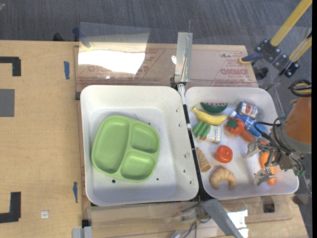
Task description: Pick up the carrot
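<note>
I see the carrot (268, 165) near the right wall of the right bin (285, 190), toward its near corner. It is orange and its long axis runs roughly up and down the view, one end toward the bin's far side and the other toward the near rim; I cannot tell which end is the tip. The gripper (263, 163) sits directly over it, with metal fingers (261, 176) on either side of the orange body, so they appear closed around the carrot, though I can't make out the contact cleanly.

Just left of it lie a croissant (223, 177) and a red tomato (224, 153). Farther back are a banana (210, 117), a watermelon slice (213, 105) and a small can (247, 110).

The left bin (94, 108) holds a green divided plate (126, 147). Both bins rest on the wooden worktop (34, 133).
</note>
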